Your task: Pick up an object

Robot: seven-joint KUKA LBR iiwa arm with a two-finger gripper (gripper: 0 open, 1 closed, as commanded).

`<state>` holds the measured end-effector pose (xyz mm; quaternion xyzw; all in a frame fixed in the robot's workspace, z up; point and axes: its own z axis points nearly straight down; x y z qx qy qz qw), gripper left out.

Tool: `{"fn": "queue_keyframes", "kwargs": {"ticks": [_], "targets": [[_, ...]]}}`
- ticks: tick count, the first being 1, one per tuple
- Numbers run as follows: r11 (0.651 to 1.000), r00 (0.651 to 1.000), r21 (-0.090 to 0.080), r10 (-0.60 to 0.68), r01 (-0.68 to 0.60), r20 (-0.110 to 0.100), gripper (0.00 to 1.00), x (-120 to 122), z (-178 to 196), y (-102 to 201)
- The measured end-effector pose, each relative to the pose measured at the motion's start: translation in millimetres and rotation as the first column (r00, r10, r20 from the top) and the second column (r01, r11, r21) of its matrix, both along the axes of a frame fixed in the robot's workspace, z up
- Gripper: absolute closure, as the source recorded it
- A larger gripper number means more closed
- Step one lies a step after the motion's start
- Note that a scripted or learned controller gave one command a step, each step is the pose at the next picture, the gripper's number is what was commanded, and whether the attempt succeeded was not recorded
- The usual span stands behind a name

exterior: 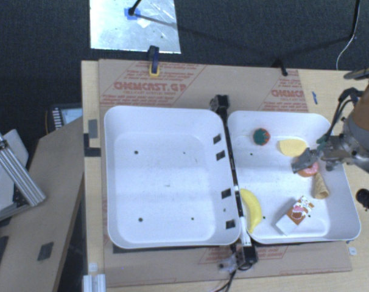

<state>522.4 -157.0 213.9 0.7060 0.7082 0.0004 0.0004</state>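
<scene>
The right bin (276, 181) holds several small items. A green and red ball (260, 137) lies near its far side, with a yellow oval piece (292, 146) next to it. A pink item (307, 171) sits partly under my gripper (306, 161), which hovers low over the bin's right part. A tan cone (320, 186) lies just beyond the pink item. A white box with red print (296, 215) rests near the front, and a banana (252, 208) lies along the left wall.
The left bin (163, 175) stands beside the right one, parted by a black-clipped divider (230, 175). The grey arm (362, 142) comes in over the right rim. Cardboard (172, 84) lies under both bins.
</scene>
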Motion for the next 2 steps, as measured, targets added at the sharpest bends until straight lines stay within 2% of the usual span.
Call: {"fn": "queue_keyframes", "kwargs": {"ticks": [1, 2], "targets": [[1.000, 1.000, -0.001, 0.001, -0.001, 0.005, 0.00, -30.4, -116.0, 40.8], [1.000, 1.000, -0.001, -0.002, 0.002, 0.004, 1.00, -30.7, -107.4, 40.4]]}}
